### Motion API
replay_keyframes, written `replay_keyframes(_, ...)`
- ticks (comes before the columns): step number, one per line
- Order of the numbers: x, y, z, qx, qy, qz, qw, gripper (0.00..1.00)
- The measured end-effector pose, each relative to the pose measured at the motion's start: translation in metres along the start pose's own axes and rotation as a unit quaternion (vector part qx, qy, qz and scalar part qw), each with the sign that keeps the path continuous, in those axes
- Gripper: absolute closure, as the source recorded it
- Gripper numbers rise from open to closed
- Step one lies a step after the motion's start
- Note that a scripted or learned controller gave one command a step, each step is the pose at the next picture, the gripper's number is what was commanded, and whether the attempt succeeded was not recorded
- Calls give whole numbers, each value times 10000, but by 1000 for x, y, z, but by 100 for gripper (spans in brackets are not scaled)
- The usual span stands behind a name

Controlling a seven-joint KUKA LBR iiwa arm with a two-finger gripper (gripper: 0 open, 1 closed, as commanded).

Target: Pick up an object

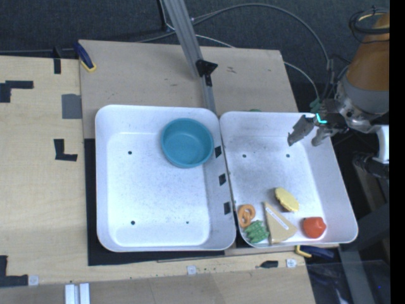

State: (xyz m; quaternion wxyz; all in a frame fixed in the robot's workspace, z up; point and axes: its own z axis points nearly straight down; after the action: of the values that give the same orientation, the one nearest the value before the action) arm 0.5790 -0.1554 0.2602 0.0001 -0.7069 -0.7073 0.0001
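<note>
Over right bin [329, 189], hand [309, 133] with fingers apart, nothing between; no legible writing.

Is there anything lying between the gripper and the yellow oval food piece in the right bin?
No. In the camera view, the stretch between the gripper and the yellow oval food piece is bare speckled floor of the right white bin.

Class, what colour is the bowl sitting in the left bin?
The bowl is blue, a teal shade, seen clearly in the camera view.
</note>
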Motion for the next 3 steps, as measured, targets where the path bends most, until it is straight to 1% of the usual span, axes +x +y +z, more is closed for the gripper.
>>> replay_keyframes(1, 0, 0, 0, 1, 0, 0, 10000, 0)
replay_keyframes(2, -8, 5, 54, 24, 4, 2, 10000, 0)
replay_keyframes(3, -10, 2, 116, 27, 5, 1, 10000, 0)
